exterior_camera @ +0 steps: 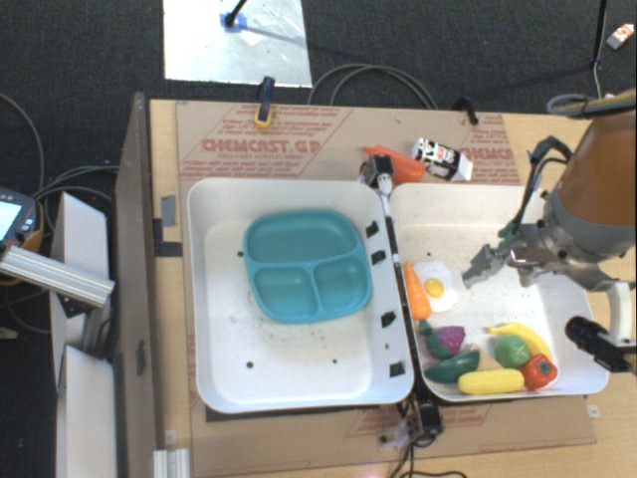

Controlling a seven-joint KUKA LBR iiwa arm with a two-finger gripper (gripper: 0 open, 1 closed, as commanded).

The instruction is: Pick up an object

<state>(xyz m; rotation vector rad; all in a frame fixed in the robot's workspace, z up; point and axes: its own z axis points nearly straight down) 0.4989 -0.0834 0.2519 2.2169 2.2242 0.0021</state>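
Observation:
My gripper (pixel 482 264) hangs over the middle of the right bin (pixel 468 212), just right of a toy fried egg (pixel 435 288). Nothing shows in its grasp. Toy foods lie along the bin's near side: an orange carrot (pixel 415 289) against the divider, a purple piece (pixel 447 339), a dark green cucumber (pixel 453 366), a yellow corn cob (pixel 489 381), a banana (pixel 526 336), a green pepper (pixel 512 351) and a red tomato (pixel 539 369). The grey arm with its orange band (pixel 607 167) comes in from the right.
The left bin (pixel 224 366) holds a teal divided plate (pixel 307 266). An orange-handled clamp (pixel 388 165) and a small black-and-white item (pixel 442 158) lie behind the bins. A black part (pixel 597 343) juts over the right bin's right rim. Cables run across the back.

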